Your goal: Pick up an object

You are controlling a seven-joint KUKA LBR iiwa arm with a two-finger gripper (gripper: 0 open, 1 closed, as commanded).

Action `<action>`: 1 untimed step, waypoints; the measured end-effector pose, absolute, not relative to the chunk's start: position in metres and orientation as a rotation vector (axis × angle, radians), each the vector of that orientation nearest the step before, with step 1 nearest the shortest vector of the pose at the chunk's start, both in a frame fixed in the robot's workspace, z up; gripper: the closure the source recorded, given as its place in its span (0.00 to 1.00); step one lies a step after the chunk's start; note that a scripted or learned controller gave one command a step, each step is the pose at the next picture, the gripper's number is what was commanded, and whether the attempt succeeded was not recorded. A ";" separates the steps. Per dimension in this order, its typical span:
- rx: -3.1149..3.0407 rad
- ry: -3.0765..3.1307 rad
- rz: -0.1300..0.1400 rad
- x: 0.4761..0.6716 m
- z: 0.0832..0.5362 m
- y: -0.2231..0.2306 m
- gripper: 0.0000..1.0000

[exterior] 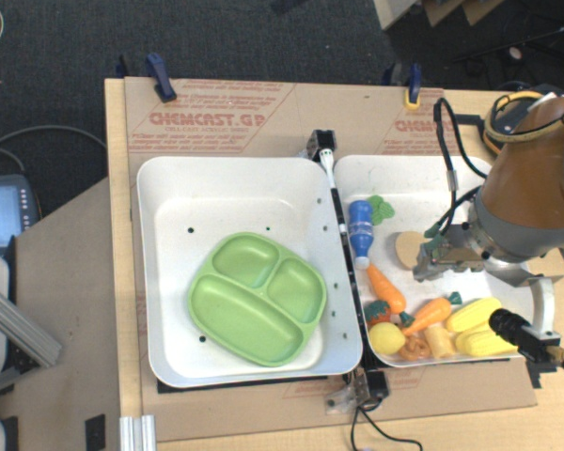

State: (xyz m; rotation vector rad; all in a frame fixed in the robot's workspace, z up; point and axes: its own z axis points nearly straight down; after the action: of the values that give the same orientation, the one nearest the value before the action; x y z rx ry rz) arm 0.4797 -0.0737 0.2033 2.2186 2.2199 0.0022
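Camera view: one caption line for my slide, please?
Grey arm reaches over right white bin of toy food; left bin holds green divided plate.

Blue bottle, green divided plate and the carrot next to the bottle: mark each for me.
Blue bottle (pixel 360 226), camera view, on its blue body.
Green divided plate (pixel 256 297), camera view, on the ridge between its compartments.
Carrot (pixel 386 291), camera view, on its orange middle.
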 end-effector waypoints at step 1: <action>2.218 2.221 0.002 0.480 0.205 -0.068 1.00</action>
State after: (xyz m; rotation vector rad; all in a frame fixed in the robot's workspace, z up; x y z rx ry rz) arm 0.4797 -0.0676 0.2052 2.2181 2.2207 0.0023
